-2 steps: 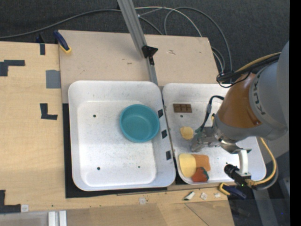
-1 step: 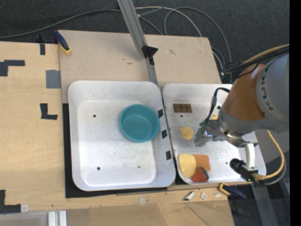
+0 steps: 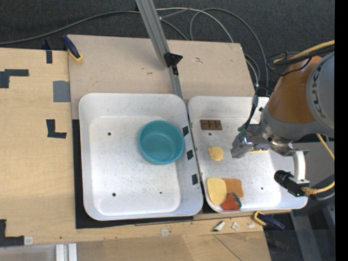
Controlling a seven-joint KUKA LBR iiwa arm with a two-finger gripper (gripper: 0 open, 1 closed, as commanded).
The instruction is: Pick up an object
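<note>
Now | round teal bowl (image 3: 161, 141) | flat brown slab (image 3: 211, 125) | metal jaws (image 3: 240, 148): state unclear

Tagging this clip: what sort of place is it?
Probably a robotics lab bench: two shallow white plastic bins on a plywood top, loose black cables, and a grey arm's pincer over small toy foods.

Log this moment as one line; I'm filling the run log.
gripper: over right bin, holding nothing seen | nearest: small yellow piece | left bin: teal bowl | pick: not yet done
</note>
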